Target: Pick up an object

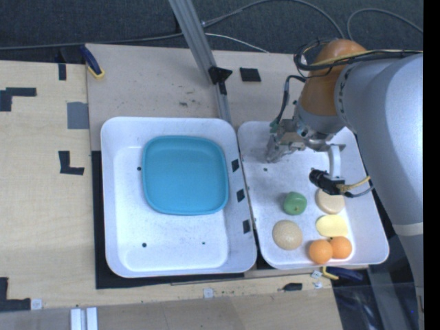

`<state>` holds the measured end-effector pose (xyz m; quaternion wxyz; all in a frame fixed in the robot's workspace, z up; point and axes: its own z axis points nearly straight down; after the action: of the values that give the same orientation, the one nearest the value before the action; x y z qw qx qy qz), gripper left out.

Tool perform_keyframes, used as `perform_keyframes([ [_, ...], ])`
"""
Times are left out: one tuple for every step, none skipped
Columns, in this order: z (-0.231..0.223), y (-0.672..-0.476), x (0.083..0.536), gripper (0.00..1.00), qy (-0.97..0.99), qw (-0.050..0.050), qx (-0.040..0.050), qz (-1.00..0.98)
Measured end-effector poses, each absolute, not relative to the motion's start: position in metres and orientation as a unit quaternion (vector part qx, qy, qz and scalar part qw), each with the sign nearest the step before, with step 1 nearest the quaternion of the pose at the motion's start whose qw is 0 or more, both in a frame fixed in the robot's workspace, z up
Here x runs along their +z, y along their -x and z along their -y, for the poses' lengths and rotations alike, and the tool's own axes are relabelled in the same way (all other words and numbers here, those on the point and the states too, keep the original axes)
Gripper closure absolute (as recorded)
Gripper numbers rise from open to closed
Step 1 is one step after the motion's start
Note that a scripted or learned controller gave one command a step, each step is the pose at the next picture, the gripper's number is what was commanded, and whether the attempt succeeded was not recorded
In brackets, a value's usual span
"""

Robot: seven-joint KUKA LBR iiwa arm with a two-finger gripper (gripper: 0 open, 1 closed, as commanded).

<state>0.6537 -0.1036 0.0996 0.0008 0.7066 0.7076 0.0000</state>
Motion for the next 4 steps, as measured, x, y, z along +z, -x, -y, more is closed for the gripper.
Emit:
perform_keyframes([
  [0.109, -0.653, 0.161, 1.00, -0.707, 0.002, 0.0015, -0.707],
  [0.109, -0.654, 0.214, 1.00, -0.707, 0.002, 0.0013, -0.707],
  [0.060, -0.623, 0.225, 1.00, -0.706, 0.000, 0.0007, -0.708],
  [0.008, -0.603, 0.219, 1.00, -0.706, -0.001, 0.0001, -0.709],
])
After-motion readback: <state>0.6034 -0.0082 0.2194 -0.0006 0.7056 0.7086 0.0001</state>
